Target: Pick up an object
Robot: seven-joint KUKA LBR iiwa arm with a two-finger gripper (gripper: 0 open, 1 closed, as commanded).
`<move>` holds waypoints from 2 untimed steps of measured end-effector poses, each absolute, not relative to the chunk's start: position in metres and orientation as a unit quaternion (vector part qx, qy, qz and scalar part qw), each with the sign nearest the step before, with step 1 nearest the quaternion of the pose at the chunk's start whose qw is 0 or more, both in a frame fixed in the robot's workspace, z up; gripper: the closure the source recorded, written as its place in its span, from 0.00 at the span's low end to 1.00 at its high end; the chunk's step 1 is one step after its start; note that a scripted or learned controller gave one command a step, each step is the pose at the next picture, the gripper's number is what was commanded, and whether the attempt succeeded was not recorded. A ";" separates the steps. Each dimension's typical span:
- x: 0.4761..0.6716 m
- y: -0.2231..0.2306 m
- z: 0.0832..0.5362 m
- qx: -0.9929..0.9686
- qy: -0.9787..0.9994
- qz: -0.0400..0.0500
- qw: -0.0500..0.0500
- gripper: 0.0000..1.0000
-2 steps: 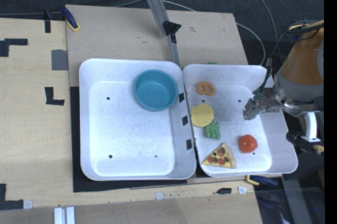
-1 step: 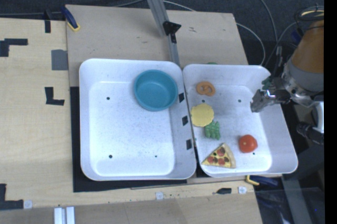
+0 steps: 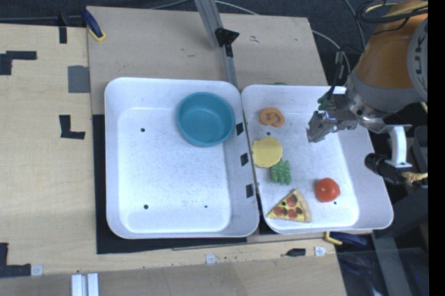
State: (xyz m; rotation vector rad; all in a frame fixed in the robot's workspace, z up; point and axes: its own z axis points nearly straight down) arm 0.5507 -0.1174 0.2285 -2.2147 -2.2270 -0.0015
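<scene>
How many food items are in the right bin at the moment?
5: pretzel at the back, yellow disc below it, green piece beside that, pizza slice at the front, tomato front right. The arm may hide others.

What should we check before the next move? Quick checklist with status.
1. Gripper over the right bin: ok.
2. Gripper holding nothing: cannot tell, fingers unclear from this angle.
3. Targets in the right bin, pretzel, yellow disc, grapes, tomato, pizza slice: ok.
4. Tomato apart from its neighbours: ok.
5. Disc apart from grapes: not ok, they touch.
6. Blue bowl in the left bin, out of the way: ok.
</scene>
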 end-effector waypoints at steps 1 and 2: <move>0.570 -0.057 0.230 -0.705 -0.709 0.000 0.001 1.00; 0.586 -0.004 0.219 -0.705 -0.709 0.000 0.001 1.00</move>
